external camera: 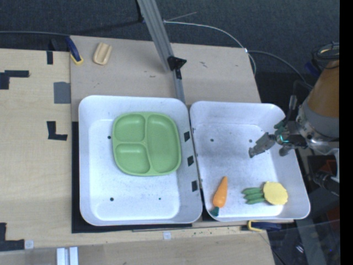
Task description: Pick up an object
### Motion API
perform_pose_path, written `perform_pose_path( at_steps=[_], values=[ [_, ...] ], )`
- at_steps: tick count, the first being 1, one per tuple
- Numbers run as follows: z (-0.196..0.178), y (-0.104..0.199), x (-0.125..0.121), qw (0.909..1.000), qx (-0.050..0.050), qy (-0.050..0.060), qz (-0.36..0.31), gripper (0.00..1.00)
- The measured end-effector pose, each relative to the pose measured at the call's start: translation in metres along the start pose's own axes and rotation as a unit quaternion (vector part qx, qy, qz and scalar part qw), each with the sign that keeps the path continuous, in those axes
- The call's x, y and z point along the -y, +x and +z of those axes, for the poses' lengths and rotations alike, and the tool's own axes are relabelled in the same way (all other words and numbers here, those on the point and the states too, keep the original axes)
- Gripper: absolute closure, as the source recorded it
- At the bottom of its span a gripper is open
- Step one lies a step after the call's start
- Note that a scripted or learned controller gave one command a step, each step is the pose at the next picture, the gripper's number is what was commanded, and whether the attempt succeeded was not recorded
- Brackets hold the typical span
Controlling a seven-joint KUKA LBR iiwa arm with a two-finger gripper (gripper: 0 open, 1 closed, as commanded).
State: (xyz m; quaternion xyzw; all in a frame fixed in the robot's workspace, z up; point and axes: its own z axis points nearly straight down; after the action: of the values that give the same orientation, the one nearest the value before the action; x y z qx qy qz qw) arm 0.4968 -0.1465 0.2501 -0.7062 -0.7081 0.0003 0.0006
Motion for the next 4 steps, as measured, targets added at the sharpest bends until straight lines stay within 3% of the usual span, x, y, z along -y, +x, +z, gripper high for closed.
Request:
perform_pose_path(
  at_steps=[1,4],
  values=[
    [0.000,0.000,0.000,1.0000,0.000,0.000,0.000,0.00],
    [0.158,0.000,0.009,1.0000,-0.001,0.003,0.001,0.00]
  ],
)
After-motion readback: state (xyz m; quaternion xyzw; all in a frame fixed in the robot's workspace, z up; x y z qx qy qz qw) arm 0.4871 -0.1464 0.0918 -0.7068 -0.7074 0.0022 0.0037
